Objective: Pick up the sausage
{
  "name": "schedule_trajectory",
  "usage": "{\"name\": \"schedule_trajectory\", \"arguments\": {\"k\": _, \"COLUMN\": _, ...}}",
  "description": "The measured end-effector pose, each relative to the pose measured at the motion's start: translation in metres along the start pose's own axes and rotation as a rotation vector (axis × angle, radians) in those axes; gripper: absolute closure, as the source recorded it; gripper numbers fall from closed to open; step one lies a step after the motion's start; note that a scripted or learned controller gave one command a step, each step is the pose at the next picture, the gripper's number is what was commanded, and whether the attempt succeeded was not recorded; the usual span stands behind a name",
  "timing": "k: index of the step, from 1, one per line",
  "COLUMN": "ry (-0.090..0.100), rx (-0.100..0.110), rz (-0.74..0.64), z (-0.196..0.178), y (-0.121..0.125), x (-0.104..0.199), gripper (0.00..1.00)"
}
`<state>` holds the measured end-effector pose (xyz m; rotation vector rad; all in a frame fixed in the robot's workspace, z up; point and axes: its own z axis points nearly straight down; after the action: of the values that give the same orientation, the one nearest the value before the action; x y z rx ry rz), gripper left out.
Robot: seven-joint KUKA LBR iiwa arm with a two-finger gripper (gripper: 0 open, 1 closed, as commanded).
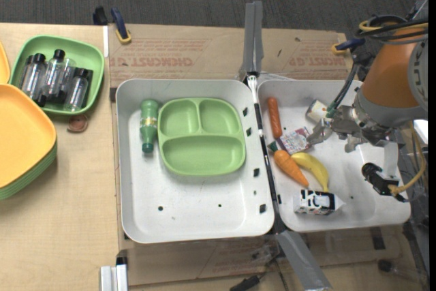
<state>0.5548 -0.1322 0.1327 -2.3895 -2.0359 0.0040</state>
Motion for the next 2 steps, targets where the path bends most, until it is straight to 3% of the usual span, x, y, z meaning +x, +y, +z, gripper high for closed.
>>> {"name": "schedule_trajectory", "arguments": {"k": 1, "ry": 0.001, "rx": 0.001, "rz": -0.173, "z": 0.0428, "y": -0.0710, "x": 0.0172, "gripper": 0.00}}
{"name": "schedule_trajectory", "arguments": {"k": 2, "ry": 0.000, "rx": 0.002, "rz": -0.166, "z": 0.0345, "y": -0.0709, "x": 0.0156, "gripper": 1.00}}
